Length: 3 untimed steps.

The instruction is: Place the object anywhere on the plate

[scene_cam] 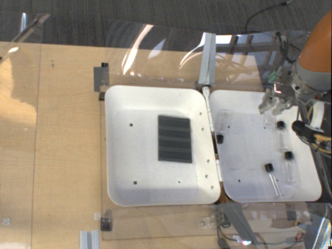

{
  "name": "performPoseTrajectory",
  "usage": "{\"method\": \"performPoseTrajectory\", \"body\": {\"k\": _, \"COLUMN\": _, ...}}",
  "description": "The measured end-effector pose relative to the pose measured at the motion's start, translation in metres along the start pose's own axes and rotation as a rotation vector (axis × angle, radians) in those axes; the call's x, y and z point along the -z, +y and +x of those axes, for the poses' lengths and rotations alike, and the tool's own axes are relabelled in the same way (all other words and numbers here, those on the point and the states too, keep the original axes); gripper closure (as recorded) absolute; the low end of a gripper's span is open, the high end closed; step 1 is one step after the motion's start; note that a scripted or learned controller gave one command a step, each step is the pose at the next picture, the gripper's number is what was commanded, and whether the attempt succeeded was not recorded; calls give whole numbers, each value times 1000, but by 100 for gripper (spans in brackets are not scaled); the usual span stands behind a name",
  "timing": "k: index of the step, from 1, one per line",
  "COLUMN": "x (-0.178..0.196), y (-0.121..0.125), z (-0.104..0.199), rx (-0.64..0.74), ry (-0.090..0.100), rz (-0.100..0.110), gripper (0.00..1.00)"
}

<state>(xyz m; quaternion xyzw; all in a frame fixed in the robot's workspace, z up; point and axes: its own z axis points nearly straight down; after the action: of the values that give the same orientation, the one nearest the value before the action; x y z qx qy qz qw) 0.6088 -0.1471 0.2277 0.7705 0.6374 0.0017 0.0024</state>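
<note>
Gripper (272, 104), finger state not discernible, is hung at right bin's (311, 191) one o'clock; vial (273, 176) should be centred before plate (175, 138).

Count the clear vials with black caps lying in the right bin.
4: one vial by the bin's left wall, one near the hand, one toward the right side, one near the front. The arm may hide more.
</note>
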Motion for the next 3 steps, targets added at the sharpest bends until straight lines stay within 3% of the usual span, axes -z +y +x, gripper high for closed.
{"method": "performPoseTrajectory", "body": {"k": 1, "x": 12, "y": 25, "z": 65, "rx": -218, "ry": 1, "rz": 1, "gripper": 100}}
{"method": "performPoseTrajectory", "body": {"k": 2, "x": -9, "y": -10, "z": 138, "rx": -35, "ry": 1, "rz": 5, "gripper": 100}}
{"method": "performPoseTrajectory", "body": {"k": 3, "x": 23, "y": 11, "z": 233, "rx": -113, "ry": 3, "rz": 2, "gripper": 100}}
